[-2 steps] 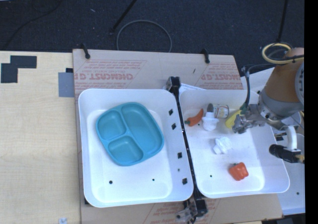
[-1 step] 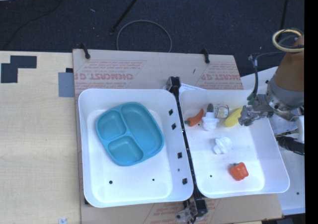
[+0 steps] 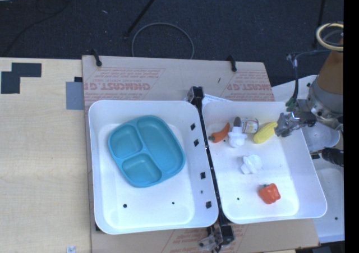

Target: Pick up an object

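Camera view: arm is reaching in over the right bin [image 3: 314, 190] edge, gripper [image 3: 285, 124] sitting at the rim. The banana [image 3: 264, 132] is lying just beside it, to its inner side; looks like the nearest pick. To do it well, prob. centre over the banana's middle w/ jaws across its short axis, then drop straight. Can't tell whether the gripper is apart or together; nothing visibly in it. Orange pepper [image 3: 270, 193] is lying further off, nearer the cam.

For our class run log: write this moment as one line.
arm: at right bin's right rim | gripper: beside yellow toy | grasp: none seen
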{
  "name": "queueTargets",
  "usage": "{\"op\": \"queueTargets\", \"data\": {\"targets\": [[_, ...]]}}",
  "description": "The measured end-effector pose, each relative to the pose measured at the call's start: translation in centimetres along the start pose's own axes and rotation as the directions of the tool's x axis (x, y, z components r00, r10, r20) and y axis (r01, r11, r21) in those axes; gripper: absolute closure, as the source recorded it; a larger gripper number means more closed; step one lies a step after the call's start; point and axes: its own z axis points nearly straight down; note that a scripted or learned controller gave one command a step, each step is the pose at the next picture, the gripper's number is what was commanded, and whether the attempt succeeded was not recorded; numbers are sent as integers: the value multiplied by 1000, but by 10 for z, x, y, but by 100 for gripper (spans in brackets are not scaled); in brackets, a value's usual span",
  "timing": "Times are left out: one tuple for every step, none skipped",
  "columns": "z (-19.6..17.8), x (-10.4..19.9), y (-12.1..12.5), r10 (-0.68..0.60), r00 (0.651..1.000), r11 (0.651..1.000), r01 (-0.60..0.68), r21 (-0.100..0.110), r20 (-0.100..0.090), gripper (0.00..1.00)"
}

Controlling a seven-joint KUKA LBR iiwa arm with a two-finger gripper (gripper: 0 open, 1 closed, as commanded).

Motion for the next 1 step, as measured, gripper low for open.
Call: {"op": "queueTargets", "data": {"targets": [[-7, 49, 9, -3, 1000, 1000, 3, 2, -2, 100]]}}
